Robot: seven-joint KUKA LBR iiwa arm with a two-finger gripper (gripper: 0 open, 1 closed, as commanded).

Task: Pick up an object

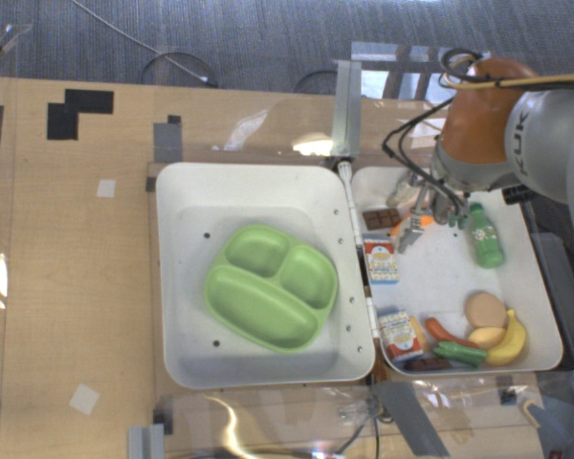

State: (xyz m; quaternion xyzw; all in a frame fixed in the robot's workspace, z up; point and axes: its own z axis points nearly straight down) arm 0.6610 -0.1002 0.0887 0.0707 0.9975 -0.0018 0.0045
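Closest to me, at the bottom of the right bin, lies a pile of toy food. There is a yellow banana at about 5 o'clock, with a tan round bun just above it and touching it. A green pepper and a small red sausage lie just beside them, toward 6 o'clock. A little box rests at 7 o'clock.

A bit further in, another small carton lies at 9 o'clock, against the wall between the bins. A brown bar sits beyond it. A green bottle lies at 2 o'clock.

The left bin holds a green plate with three parts.

Furthest back, the gripper hangs over the top of the right bin, at about 12 o'clock. I cannot tell how its tips are set, and I see nothing in them.

I think the arm is at the reaching step, with nothing picked yet. The brown bar and the green bottle are nearest. Next it needs to go down over one thing and grab it cleanly.
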